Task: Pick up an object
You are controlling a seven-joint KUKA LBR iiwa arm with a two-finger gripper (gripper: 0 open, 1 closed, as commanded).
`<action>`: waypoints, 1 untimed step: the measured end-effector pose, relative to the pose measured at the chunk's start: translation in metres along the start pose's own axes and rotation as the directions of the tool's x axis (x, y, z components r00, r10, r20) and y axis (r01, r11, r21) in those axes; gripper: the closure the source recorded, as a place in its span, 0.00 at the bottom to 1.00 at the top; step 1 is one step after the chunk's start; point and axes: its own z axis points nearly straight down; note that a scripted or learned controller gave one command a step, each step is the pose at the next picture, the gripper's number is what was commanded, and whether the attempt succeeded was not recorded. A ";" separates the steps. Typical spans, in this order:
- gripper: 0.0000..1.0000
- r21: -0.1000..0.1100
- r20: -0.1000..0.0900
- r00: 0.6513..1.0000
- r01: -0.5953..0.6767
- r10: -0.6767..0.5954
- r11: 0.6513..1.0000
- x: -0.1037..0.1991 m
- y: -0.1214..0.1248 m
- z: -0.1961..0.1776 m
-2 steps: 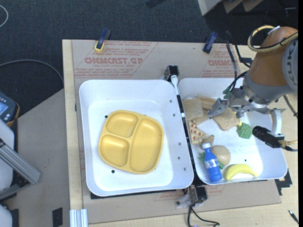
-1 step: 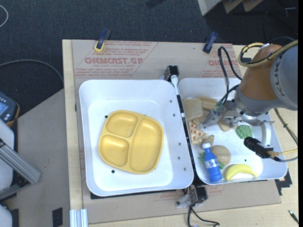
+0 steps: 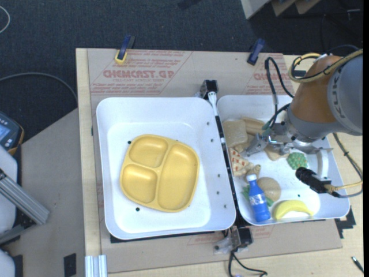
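The right bin [image 3: 340, 209] holds several toy foods. A tan bread slice [image 3: 233, 131] and a smaller tan piece [image 3: 253, 124] lie at its back left. A pizza slice [image 3: 239, 161] lies by the left wall. A blue bottle [image 3: 259, 201], a brown round piece [image 3: 268, 186] and a yellow banana [image 3: 294, 210] sit at the front. A green piece [image 3: 297, 159] lies under the wrist. My gripper [image 3: 266, 143] hangs low over the middle of this bin, just right of the bread slice and above the pizza slice. Nothing shows in its grasp.
The left bin [image 3: 109, 114] holds a yellow divided plate [image 3: 160, 172]. A black divider with clips [image 3: 218, 126] separates the two bins. The grey and orange arm [image 3: 323, 97] covers the right bin's back right part.
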 end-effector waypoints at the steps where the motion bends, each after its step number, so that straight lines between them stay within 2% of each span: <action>1: 1.00 -0.008 0.005 1.000 -0.001 0.002 1.000 -0.002 0.001 -0.012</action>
